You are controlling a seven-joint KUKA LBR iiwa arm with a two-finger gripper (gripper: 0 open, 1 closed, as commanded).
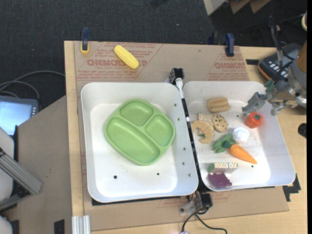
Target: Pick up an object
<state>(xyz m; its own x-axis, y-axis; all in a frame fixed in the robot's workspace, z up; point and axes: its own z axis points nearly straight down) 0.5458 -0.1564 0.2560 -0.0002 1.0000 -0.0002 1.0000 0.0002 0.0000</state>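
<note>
My gripper (264, 105) hangs over the far right part of the right bin (282, 165), its grey fingers (254, 102) spread open with nothing between them. A red tomato (252, 120) lies just below and in front of the left finger, apart from it. Further in the same bin lie a bread roll (218, 105), a cracker (204, 117), a cookie (220, 123), a pastry (202, 131), a white ball (240, 135), a green vegetable (223, 143), a carrot (242, 153), a wafer (225, 166) and purple grapes (220, 180).
The left bin (97, 179) holds a green divided plate (140, 130). A yellow corn cob (126, 56) lies on the cardboard behind the left bin. Clamps (229, 44) stand at the bench's back edge. The arm's body sits at the right edge.
</note>
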